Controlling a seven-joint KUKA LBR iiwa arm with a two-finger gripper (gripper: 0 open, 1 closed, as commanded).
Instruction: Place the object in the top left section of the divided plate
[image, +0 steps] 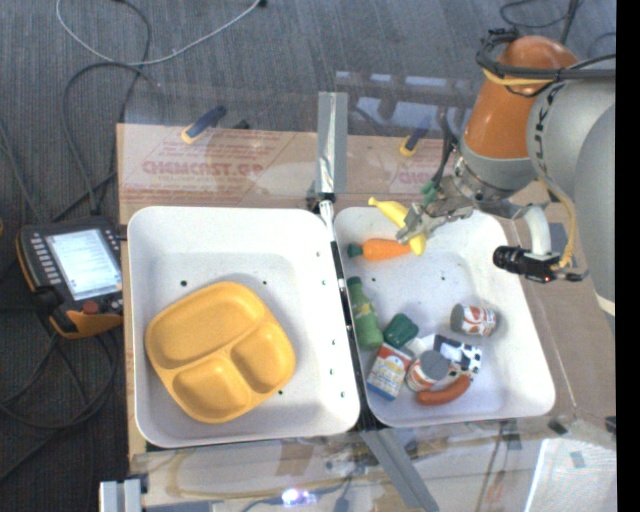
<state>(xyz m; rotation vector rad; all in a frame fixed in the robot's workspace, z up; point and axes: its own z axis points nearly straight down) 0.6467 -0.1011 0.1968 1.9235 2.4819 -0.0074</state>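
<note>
Picking step in hand, by the look of it: gripper (420, 226) low over the far end of the right white bin (520, 400), beside the orange toy carrot (385, 249) and yellow banana-shaped toy (390, 211). Open or closed: cannot tell, tips blurred against clutter. Next, probably: secure one object, lift, carry left to the yellow divided plastic plate (220, 350), lying bare in the left white bin (160, 235).

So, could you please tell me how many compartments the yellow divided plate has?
3. The yellow divided plate lies in the left bin: one large compartment along its upper left side, two smaller ones at its lower and right side.
</note>
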